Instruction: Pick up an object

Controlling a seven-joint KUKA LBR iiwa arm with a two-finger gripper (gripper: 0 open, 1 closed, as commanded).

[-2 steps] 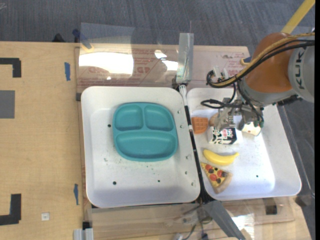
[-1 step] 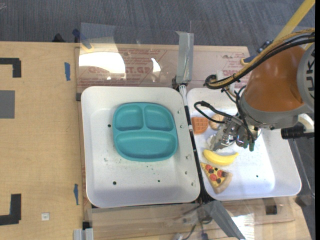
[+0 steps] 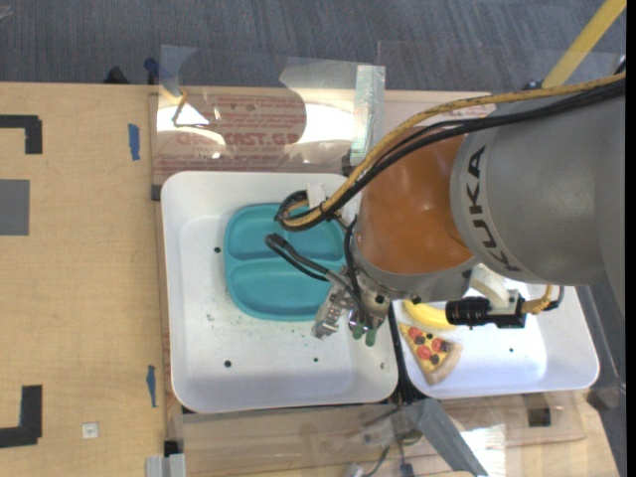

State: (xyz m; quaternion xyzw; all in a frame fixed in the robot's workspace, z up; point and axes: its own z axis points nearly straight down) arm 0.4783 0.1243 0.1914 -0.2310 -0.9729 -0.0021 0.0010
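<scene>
Teal divided plate (image 3: pixel 266 266) flat in left bin; pizza slice (image 3: pixel 434 353) in right

Bright, even overhead light; glare whitens the clear plastic sheet (image 3: pixel 268 117) behind the shallow white bins (image 3: pixel 189 296). Shadows are soft, and focus is slightly soft throughout.

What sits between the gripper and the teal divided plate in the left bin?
Nothing visible. The gripper hangs over the left bin at the teal divided plate's lower right edge. The pizza slice toy and banana lie apart in the right bin.
</scene>
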